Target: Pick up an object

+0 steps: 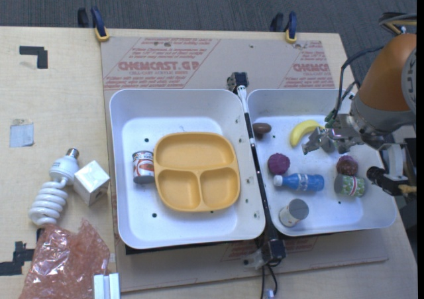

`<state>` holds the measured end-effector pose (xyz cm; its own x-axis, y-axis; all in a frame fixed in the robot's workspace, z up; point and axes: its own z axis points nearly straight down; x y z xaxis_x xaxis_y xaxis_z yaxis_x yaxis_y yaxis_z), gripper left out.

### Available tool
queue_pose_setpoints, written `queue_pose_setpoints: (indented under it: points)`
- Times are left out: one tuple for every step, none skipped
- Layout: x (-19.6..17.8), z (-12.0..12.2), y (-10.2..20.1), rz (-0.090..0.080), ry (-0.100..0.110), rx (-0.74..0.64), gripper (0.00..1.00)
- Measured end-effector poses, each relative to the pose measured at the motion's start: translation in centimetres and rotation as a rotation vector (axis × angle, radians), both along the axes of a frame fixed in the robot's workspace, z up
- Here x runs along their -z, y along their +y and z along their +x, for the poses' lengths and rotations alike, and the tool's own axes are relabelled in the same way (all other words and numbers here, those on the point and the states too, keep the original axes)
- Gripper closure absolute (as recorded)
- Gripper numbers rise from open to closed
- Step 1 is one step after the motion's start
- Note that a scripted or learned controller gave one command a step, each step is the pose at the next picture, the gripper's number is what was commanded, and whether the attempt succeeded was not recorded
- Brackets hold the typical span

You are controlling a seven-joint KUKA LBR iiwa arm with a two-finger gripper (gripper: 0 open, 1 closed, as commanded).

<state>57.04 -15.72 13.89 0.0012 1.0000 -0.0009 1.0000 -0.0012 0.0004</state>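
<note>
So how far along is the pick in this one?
Nothing looks lifted yet. The gripper sits low in the right bin, beside the banana, with nothing seen between its fingers. The bottle, purple ball and other items all lie in the bin. Grasping and lifting an object are left.

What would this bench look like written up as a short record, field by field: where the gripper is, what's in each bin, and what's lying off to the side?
gripper: low over the right bin, beside the banana
right bin: banana, brown object, purple ball, blue bottle, grey cup, green can
left bin: yellow divided tray, small can touching it
outside bins: spiral bulb, white cube, pink bag
</note>
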Motion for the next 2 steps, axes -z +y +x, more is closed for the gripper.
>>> queue_pose_setpoints:
  points:
    - [3.2, 8.0, 0.3, 0.0, -0.001, -0.004, 0.0]
    - [2.1, 8.0, 0.3, -0.002, -0.002, -0.007, 1.0]
